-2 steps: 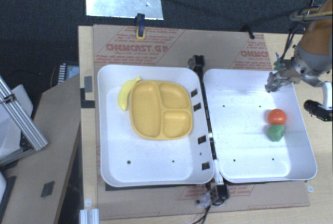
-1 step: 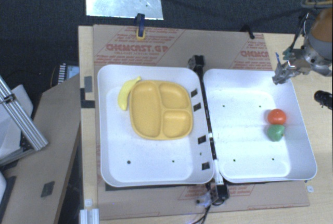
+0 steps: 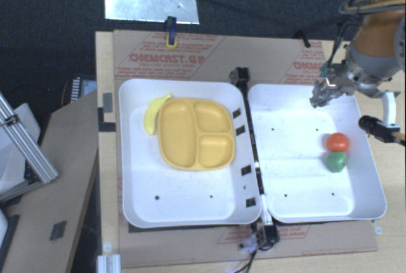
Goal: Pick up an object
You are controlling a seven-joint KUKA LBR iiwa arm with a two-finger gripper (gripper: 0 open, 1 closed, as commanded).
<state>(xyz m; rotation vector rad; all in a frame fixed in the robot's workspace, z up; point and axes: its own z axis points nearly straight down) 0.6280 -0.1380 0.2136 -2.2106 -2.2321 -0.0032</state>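
Observation:
In the right bin (image 3: 304,202) a red-orange round fruit (image 3: 337,141) lies near the right wall, with a green round fruit (image 3: 336,162) touching it just below. My gripper (image 3: 319,98) hangs over the bin's far right corner, well above and left of both fruits. Nothing shows between its fingers. In the left bin (image 3: 146,202) a yellow divided plate (image 3: 194,133) lies flat, and a yellow banana (image 3: 153,113) rests against its left rim.
A black divider with clips (image 3: 248,138) runs between the two bins. The grey arm with its orange band (image 3: 380,24) reaches in at upper right. A black bracket (image 3: 379,128) juts over the right bin's right wall. A yellow clamp (image 3: 171,33) sits behind the left bin.

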